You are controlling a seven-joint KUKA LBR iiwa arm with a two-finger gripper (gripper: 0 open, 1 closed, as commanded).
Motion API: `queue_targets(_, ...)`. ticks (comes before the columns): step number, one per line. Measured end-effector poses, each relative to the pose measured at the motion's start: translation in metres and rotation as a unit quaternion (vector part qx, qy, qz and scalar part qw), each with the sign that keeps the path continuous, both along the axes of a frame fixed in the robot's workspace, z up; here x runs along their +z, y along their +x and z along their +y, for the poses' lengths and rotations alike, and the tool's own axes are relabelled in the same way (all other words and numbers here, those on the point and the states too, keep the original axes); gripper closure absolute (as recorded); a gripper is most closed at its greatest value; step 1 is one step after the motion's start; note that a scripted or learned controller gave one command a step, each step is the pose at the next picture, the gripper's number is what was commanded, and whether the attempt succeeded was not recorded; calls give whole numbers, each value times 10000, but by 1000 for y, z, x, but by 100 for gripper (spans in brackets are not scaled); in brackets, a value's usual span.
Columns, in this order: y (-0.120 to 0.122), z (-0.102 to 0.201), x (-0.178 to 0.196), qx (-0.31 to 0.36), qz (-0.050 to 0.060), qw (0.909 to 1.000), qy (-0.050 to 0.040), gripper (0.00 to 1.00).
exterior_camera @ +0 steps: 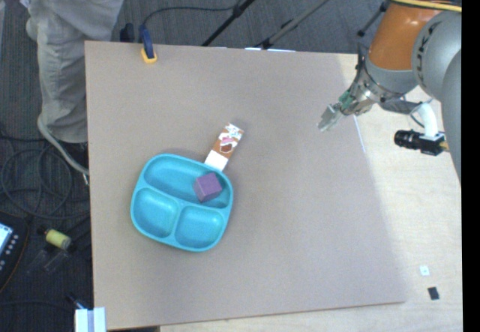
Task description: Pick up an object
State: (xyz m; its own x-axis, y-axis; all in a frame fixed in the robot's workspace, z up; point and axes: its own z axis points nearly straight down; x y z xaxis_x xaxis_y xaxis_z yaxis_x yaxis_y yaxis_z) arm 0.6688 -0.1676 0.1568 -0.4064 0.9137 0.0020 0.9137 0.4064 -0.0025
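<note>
1. Nearest the camera, at the bottom of the view, the table point(300, 248) is showing as a broad tan board, with a paler wooden strip running along its right side.
2. A blue tray point(154, 210) with three compartments is sitting on the left half of the board, toward the lower left.
3. A small purple block point(209, 186) is lying in the tray's upper right compartment, close to the rim; the two lower compartments are holding nothing that can be made out.
4. A small packet point(223, 148), white at its lower end and brown and patterned at its upper end, is lying on the board just beyond the tray, its lower end touching or overlapping the tray's upper rim and the rest tilting up and to the right.
5. Farther back and well apart to the right, the end effector point(330, 119) is hanging over the bare board near the board's right edge, pointing down and to the left.
6. Its fingers are looking close together at the tip, with nothing between them, though they are too small to tell for certain.
7. Behind it, the grey arm point(450, 53) with its orange band point(397, 31) is reaching in from the upper right.
8. At the far left corner of the board, a blue and yellow clamp point(148, 46) is gripping the edge.
</note>
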Motion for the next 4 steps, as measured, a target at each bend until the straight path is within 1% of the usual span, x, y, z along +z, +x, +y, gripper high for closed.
queue_targets(2,0,149,45,692,0,9976,-3,100)
queue_targets(3,0,71,31,1374,6,9905,-7,100)
queue_targets(4,0,72,31,1376,5,9905,-5,0)
